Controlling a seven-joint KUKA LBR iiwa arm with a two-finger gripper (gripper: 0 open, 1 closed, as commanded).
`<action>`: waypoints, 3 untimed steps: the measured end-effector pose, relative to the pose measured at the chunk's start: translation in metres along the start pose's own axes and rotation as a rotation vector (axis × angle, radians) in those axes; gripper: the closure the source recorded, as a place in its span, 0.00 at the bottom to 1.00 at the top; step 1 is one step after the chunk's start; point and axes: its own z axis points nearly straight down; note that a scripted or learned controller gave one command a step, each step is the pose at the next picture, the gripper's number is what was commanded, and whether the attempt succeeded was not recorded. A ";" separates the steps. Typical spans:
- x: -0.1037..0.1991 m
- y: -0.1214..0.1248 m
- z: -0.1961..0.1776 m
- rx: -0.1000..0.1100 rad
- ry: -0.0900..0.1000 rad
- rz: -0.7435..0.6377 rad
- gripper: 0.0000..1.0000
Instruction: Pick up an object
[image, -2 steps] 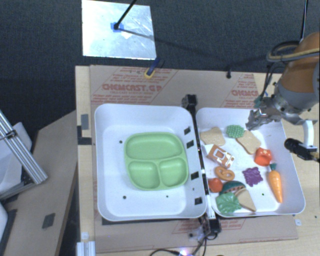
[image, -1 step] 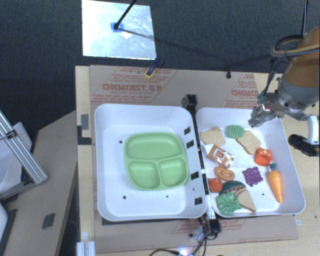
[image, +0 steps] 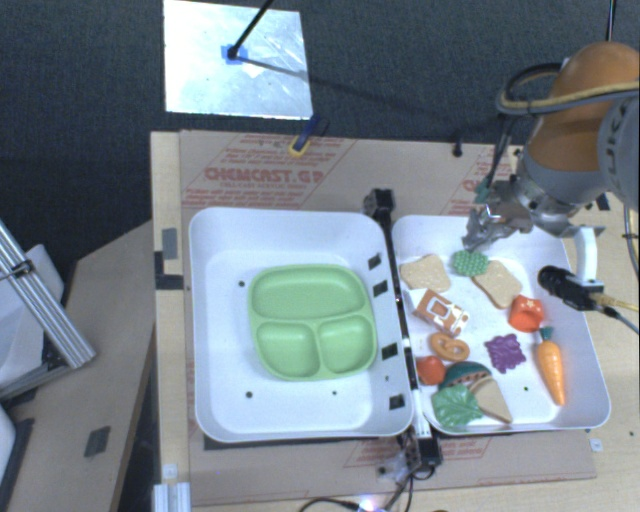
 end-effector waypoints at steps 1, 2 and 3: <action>0.061 0.000 -0.005 0.001 0.000 0.000 1.00; 0.115 0.013 0.001 0.000 -0.001 0.001 1.00; 0.170 0.011 -0.003 0.001 0.001 0.000 1.00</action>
